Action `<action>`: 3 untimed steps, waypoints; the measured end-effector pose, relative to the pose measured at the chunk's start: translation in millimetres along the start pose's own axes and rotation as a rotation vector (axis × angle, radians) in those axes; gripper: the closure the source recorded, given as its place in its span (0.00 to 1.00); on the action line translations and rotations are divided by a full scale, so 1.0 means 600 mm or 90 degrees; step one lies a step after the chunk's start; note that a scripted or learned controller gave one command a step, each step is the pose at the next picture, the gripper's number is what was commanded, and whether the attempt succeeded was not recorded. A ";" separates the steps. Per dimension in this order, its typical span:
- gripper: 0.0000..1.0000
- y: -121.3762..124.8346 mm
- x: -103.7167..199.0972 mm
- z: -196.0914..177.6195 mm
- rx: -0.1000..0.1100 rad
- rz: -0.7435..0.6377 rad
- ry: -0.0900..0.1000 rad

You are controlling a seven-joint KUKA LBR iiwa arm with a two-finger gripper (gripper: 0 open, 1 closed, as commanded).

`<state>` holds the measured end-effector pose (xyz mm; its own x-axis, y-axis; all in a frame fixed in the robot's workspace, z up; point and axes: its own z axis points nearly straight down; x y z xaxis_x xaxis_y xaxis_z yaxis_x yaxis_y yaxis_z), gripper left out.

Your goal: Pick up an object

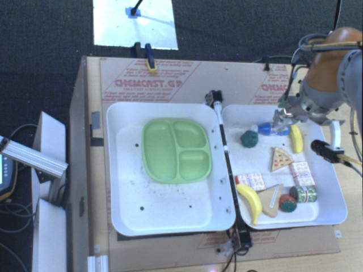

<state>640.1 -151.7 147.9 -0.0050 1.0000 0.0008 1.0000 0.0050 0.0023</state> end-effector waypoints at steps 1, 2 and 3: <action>0.00 0.000 -0.002 -0.001 0.000 0.000 -0.001; 0.00 0.007 0.107 0.110 0.009 0.003 0.001; 0.00 0.050 0.041 -0.026 -0.002 0.002 -0.002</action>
<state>669.8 -126.9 163.7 -0.0016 1.0000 -0.0021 1.0000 0.0016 0.0061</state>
